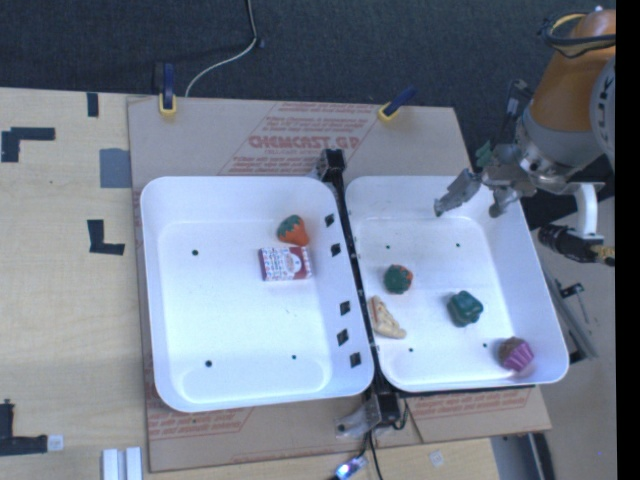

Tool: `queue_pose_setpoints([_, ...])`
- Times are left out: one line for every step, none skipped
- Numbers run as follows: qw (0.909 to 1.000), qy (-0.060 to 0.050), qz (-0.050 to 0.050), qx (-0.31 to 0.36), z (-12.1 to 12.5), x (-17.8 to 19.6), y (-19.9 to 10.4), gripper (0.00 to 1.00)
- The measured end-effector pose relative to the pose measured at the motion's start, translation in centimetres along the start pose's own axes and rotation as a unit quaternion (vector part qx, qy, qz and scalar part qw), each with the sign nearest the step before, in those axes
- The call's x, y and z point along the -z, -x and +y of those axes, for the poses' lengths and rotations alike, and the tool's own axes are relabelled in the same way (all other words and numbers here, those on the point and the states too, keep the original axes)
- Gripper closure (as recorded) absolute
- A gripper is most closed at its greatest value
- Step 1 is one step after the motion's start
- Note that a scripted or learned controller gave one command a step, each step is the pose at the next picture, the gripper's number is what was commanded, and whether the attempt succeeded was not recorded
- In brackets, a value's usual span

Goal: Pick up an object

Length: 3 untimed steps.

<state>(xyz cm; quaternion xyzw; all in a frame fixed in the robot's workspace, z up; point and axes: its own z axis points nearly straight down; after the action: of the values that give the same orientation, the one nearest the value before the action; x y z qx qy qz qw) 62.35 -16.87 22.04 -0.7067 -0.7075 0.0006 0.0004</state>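
Observation:
My gripper (pixel 472 198) hangs open over the far right corner of the right bin (pixel 420 200), with nothing between its two grey fingers. Below it in that bin lie a dark green round toy (pixel 398 279), a green pepper-like toy (pixel 464 308), a tan pizza-slice toy (pixel 386 318) and a pink cupcake toy (pixel 516 354) in the near right corner. The left bin (pixel 170 268) holds an orange strawberry-like toy (pixel 292 229) and a small red and white box (pixel 284 263) just in front of it.
The bins sit side by side on a cardboard sheet (pixel 290 138) clamped at its far edge, with a black divider (pixel 345 268) between them. A white cable (pixel 225 63) runs over the dark backdrop. The arm's orange band (pixel 585 28) is at upper right.

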Motion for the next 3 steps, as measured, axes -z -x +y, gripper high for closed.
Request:
queue_pose_setpoints([1.0,-0.003,0.001,-0.001,-5.5,-3.4,-1.4,0.0])
queue_pose_setpoints([1.0,0.0,0.0,0.0,-5.2,-2.2,-1.4,1.0])
queue_pose_setpoints([1.0,-0.003,0.001,-0.003,-14.3,-2.4,-0.6,1.0])
